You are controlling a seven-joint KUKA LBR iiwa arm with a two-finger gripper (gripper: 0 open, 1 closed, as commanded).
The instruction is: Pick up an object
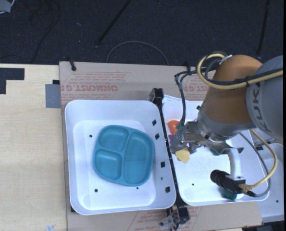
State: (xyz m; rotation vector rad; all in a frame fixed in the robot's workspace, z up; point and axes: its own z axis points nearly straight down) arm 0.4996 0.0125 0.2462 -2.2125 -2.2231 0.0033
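My gripper (183,142) hangs low over the left side of the right bin (200,198), close to the divider, with the orange-banded wrist covering most of it. A pale yellow object (182,155) lies right at the gripper's lower edge; whether it is between the fingers cannot be made out. An orange object (173,125) lies just above and left of the gripper, against the bin's left wall. A small purple bit (170,140) shows beside the gripper.
The left bin (80,114) holds a blue divided plate (124,155) lying flat at its middle. A small green object (228,194) lies near the right bin's front edge. The arm covers the right bin's middle and far side.
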